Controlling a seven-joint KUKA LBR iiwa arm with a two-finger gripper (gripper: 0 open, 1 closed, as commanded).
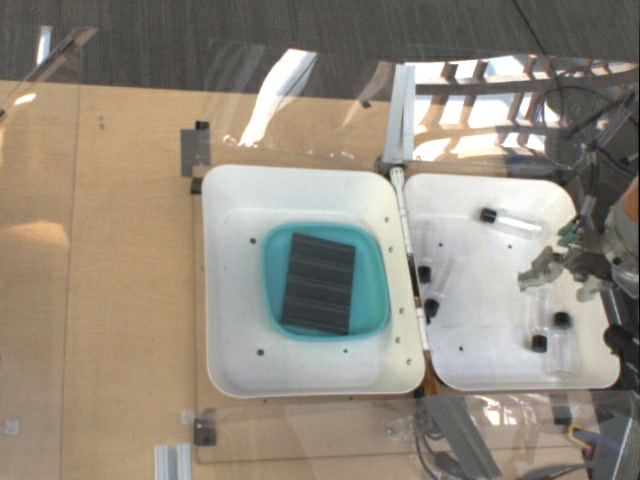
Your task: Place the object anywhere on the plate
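Gripper (556,264) is sitting over the right side of the right bin (470,363), coming in from the right edge of the shot. Its pale metal fingers (540,269) look spread a bit, and I can't see anything between them, so it's not carrying anything. Can't tell if the tips are touching the bin floor or just hanging above it.

Going from the near edge back: in the right bin there are a few clear plastic tubes with black caps. Closest are two over on the right, one near the front rim (540,342) and one just behind it (561,319), both below the gripper. Along the bin's left wall there are another couple of black caps (431,308), the clear bodies are really hard to make out against the white. Furthest back is a tube (505,219) lying on its side near the rear of the bin, black cap on its left end.

Left bin (235,358) is the same shallow glossy white with rounded corners. In the middle of it sits a teal plate (374,298), squarish with soft corners, smooth looking. Lying flat on the plate is a dark grey rectangular block (319,283) with ridges across its top, tilted a little off square, well apart from the gripper.

Both bins rest on a light wood bench (100,268).
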